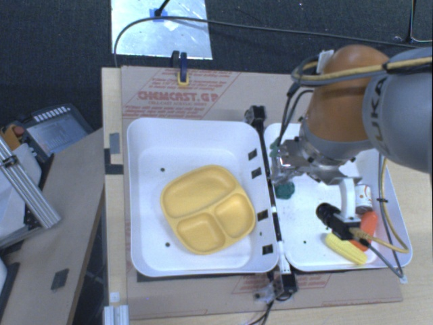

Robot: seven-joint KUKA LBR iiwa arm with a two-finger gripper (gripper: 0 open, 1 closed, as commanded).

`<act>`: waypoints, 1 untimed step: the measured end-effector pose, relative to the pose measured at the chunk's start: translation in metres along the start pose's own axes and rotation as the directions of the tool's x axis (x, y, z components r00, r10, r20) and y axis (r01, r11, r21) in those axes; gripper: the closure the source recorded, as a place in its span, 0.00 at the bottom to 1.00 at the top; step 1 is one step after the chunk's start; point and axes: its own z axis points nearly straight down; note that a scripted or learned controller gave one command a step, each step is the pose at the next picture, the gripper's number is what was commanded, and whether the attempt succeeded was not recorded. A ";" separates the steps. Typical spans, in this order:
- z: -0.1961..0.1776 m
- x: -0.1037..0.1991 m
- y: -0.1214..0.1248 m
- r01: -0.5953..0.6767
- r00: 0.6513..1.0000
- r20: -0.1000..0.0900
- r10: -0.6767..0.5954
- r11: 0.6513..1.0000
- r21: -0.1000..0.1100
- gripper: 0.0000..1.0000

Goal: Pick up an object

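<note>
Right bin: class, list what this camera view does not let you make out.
Right bin: far half hidden under the arm, camera view.
Teal thing: too small to identify, top edge covered by the arm.
Orange thing: small, partly hidden by a yellow cable.

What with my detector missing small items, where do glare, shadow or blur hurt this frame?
Camera view: the silver sheet at the top glares brightest; the white bin holding the yellow tray is evenly lit, the tray sharp; the small teal thing sits dim under the arm.
</note>
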 end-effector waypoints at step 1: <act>0.007 0.057 -0.017 0.001 1.000 -0.001 -0.001 1.000 0.000 1.00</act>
